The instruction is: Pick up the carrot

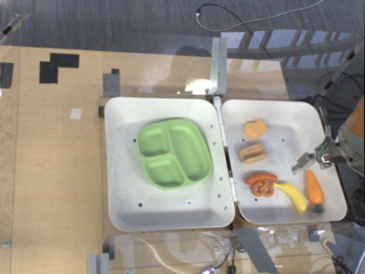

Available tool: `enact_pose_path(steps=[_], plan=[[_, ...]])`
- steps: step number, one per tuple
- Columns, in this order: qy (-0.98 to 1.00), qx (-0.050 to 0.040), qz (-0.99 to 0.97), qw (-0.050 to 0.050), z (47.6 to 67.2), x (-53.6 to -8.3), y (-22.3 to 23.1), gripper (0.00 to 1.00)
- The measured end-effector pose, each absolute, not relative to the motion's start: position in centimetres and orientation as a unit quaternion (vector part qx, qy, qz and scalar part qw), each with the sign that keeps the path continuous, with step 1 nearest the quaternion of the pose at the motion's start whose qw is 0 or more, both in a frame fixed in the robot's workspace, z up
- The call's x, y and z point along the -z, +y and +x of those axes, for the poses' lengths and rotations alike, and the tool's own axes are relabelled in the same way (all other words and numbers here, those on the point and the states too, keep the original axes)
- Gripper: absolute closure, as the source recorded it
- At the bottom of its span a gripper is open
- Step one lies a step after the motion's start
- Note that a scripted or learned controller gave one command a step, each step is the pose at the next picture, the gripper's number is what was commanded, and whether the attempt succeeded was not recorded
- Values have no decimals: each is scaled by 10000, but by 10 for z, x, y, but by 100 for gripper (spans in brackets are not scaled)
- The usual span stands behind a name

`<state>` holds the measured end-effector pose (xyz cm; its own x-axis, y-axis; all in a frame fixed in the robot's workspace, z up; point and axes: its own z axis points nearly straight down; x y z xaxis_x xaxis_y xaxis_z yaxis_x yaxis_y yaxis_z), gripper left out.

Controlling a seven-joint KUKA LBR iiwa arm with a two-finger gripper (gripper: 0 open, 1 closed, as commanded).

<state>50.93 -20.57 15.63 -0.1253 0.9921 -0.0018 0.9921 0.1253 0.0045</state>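
While the arm (355,131) reaches in over the right side of the right bin (285,112), its gripper (312,160) hangs just above the carrot's top end, a bit to that end's left. One grey finger (302,162) sticks out leftward from the wrist over bare bin floor; the second finger can't be made out, so open or closed can't be told. Nothing visible is between the fingers.

Carrot (313,188): orange, lies near the right bin's front right corner, long axis roughly front to back, dark green stub at the front end. It rests on the bin floor, apart from the finger.

Banana (292,195): yellow, just left of the carrot, angled, not clearly touching it. Pretzel (262,188) sits left of the banana, with a red sausage-like piece (260,178) curved along its back edge, touching. Hot dog in a bun (252,152) is further back from the carrot and to its left. Tan bread-like chunk (255,129) is behind the hot dog, well apart from the carrot.

Left bin (122,204) is well left of the carrot, side by side with the right bin, and holds a green divided plate (199,135) with three compartments. Both bins sit on the wooden table (51,164). A black cable (251,20) loops across the dark floor behind the table.
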Motion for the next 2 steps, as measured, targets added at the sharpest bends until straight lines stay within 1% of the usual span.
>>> enact_pose_path(steps=[1,2], plan=[[7693,-12,6389,21,563,-134,-205,0],[7701,-27,6379,49,565,-146,-204,100]])
